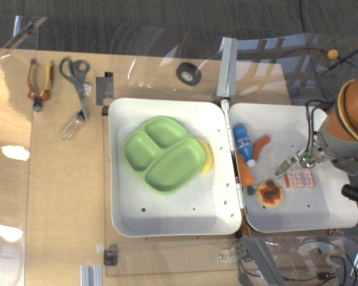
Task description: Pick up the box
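Hovering low over the right bin (346,219), near the table's right edge: jaws (305,159), opening impossible to tell, directly above the flat box (301,179), apparently placed for a top-down grasp.

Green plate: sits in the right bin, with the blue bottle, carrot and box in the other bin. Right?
Not quite. The camera view shows the green plate in the left bin, not the right one. The blue bottle, carrot and box are together in the right bin, as you said.
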You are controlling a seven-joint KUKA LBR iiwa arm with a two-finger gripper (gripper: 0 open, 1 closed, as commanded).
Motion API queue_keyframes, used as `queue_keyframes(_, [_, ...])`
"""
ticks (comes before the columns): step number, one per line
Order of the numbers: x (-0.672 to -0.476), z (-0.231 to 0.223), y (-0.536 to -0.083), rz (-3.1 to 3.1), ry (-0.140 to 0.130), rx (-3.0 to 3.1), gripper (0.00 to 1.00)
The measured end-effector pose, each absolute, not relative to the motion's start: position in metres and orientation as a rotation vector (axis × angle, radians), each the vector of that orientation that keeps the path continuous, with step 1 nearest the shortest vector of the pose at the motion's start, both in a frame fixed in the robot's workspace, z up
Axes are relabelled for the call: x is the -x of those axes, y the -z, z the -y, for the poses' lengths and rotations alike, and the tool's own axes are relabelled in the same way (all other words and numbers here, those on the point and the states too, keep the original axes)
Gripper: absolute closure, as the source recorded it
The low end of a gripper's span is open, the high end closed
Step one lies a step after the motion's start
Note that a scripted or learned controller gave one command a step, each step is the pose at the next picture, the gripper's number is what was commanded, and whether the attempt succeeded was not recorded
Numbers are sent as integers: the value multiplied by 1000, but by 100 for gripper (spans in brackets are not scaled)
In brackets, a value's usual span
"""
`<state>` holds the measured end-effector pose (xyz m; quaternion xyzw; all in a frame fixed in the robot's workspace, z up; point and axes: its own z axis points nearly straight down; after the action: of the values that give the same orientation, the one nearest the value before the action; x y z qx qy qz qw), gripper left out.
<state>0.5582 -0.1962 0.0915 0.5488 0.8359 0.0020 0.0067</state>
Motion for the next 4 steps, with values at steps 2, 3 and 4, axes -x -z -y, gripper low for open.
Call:
queue_keyframes(2, [-547, 189, -105, -2607, -17, -1690, 100])
queue_keyframes(3, [-560, 117, -227, -2476, -7, -1921, 100])
queue_keyframes(4, [-560, 117, -227, -2477, -6, -1921, 0])
